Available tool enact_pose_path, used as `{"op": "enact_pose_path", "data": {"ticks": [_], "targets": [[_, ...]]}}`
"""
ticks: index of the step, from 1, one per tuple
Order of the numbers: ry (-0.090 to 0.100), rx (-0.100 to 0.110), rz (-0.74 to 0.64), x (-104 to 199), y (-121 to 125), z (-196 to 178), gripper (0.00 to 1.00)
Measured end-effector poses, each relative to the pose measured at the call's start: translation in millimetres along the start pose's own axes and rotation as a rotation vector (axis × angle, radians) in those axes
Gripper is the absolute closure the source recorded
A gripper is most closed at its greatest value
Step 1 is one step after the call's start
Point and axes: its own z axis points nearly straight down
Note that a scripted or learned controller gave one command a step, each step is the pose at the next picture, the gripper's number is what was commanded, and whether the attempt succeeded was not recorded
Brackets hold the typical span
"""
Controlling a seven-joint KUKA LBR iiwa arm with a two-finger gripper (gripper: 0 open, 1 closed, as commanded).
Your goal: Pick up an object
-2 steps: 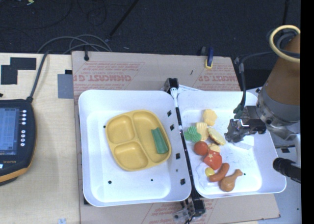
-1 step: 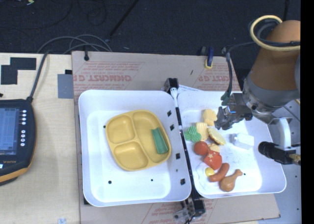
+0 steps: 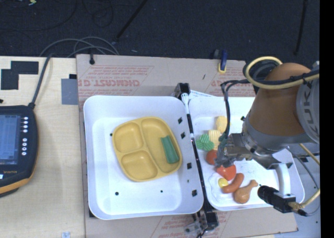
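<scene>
The tabletop carries a cardboard sheet on which two shallow white bins sit side by side, probably so that things can be moved from one to the other without long reaches. The left bin holds a yellow divided tray near its middle, turned at a slant, with a green block lying in the compartment toward the bin's right wall. The right bin holds the loose pile of toy foods, gathered against its left wall and front edge. The arm comes in over the right bin's right side and bends down over that pile, so its bulk covers much of the bin's middle. Its end effector is low among the foods, apparently placed to try for one of them; whether its grip is spread or pressed together cannot be told, since dark wrist parts and the objects overlap there. Just beside it lie a red piece, a smaller red-orange piece, a green ridged item and a pale yellow piece toward the back. Nearer the front edge rest a sausage, a drumstick and a small yellow bit. Nothing is visibly lifted.
</scene>
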Motion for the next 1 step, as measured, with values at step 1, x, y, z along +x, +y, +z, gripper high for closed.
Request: {"op": "enact_pose_path", "data": {"ticks": [1], "targets": [[0.0,-0.017,-0.011,91.2,3.0,-89.3,1.0]]}}
